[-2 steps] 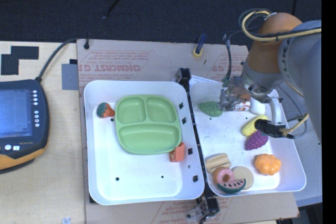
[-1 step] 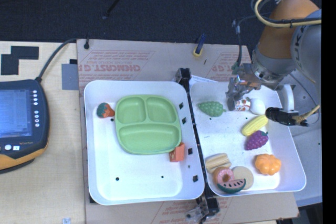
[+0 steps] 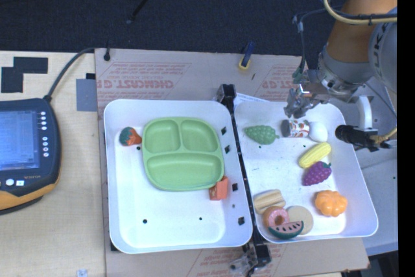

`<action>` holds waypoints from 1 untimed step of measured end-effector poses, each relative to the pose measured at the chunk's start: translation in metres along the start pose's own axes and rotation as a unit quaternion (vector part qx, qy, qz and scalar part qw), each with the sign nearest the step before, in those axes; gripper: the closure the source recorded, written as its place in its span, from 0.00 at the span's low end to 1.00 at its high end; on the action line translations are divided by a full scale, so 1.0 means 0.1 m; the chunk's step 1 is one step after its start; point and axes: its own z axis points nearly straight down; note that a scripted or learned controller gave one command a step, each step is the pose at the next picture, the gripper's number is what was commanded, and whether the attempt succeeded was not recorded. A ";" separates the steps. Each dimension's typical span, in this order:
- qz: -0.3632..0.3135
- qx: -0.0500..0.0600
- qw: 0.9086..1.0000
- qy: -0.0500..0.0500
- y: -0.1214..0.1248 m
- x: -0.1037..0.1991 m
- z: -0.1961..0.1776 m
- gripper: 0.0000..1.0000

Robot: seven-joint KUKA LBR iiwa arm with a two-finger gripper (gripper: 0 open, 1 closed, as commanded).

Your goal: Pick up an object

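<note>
Gripper (image 3: 299,102) poised upper right of frame, just above small red-and-white can (image 3: 297,128) at right bin's (image 3: 363,220) far edge; opening unreadable, nothing visibly held. Probably positioned for descent onto can.

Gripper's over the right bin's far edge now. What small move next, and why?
Probably lower straight down a little: the gripper hangs just above the small red-and-white can, beside the white egg in the right bin, and nothing sits between its fingers yet.
</note>
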 end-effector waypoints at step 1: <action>-0.001 0.003 1.000 0.001 -0.19 0.49 0.14 1.00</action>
